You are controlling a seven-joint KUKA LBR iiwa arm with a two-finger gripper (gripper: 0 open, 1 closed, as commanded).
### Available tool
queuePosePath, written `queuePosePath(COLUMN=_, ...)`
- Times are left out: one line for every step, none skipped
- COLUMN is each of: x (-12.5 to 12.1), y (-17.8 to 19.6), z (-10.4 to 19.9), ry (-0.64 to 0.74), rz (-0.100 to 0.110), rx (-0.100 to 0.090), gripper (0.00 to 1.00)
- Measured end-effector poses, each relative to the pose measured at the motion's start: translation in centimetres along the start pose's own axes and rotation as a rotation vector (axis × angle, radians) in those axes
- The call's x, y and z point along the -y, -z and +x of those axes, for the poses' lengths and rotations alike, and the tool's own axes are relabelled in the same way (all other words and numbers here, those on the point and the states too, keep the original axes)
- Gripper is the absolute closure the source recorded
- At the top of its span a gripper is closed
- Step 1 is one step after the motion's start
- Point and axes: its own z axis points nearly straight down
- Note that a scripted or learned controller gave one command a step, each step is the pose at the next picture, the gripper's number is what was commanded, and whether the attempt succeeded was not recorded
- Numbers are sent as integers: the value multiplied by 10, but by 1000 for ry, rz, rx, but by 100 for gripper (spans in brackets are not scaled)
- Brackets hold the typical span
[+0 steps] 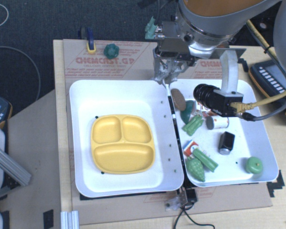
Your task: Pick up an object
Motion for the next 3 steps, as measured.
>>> queuePosePath(x=22, y=-73, z=-11, ry=4, rz=3, rx=0, gripper=100)
queuePosePath(x=21, y=-162, z=7, ry=7, rz=4, rx=0, gripper=100)
queuePosePath(x=21, y=-249, z=-32, ry=1, rz=4, rx=0, gripper=100)
